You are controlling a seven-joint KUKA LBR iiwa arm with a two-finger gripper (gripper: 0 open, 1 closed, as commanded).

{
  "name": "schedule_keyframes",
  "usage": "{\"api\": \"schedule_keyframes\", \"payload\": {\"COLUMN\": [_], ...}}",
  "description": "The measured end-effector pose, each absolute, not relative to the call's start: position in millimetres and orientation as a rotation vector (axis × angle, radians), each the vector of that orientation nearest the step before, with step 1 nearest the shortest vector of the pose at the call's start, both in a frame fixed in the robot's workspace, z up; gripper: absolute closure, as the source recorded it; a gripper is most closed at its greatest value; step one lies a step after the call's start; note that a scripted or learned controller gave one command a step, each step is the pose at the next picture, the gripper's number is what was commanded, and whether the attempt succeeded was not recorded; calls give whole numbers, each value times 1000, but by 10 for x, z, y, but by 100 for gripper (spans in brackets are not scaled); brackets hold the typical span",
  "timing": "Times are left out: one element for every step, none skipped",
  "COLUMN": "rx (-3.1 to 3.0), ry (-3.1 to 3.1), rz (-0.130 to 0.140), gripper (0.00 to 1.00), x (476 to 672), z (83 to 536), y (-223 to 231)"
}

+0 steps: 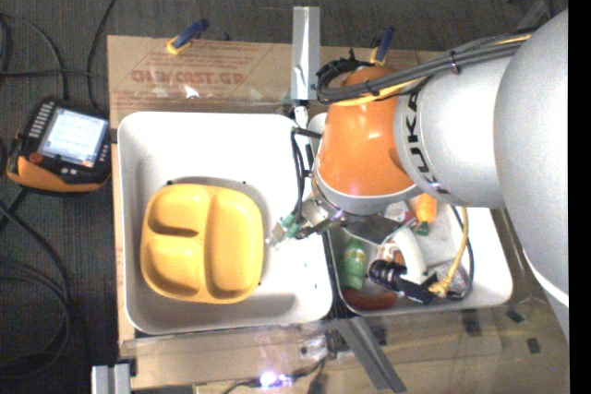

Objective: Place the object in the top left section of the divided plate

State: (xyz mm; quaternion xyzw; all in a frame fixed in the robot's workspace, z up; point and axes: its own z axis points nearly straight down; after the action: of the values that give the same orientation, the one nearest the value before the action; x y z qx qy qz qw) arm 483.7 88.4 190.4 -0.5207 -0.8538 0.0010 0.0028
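Observation:
A yellow divided plate (203,242) lies in the left white bin (138,152), with two small sections on its left and one long section on its right. All three sections are bare. My gripper (294,226) hangs low over the wall between the two bins, just right of the plate's right rim. A small green bit (288,223) shows at its tip; I cannot tell whether it is held. The orange band and grey wrist hide most of the gripper from above.
The right bin (489,291) lies mostly under the arm. In it I see a green object (353,263), a dark red one (369,299) near the front wall and an orange one (425,209). A teach pendant (63,146) sits left of the bench.

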Motion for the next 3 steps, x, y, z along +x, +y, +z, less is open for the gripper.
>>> {"api": "schedule_keyframes", "payload": {"rx": [-1445, -1641, -919], "ry": [-2786, -2678, -3005], "rz": [3, 4, 0], "gripper": [100, 100, 100], "x": [4831, 5097, 4896], "z": [2215, 2234, 2979], "y": [1234, 892, 1987]}}
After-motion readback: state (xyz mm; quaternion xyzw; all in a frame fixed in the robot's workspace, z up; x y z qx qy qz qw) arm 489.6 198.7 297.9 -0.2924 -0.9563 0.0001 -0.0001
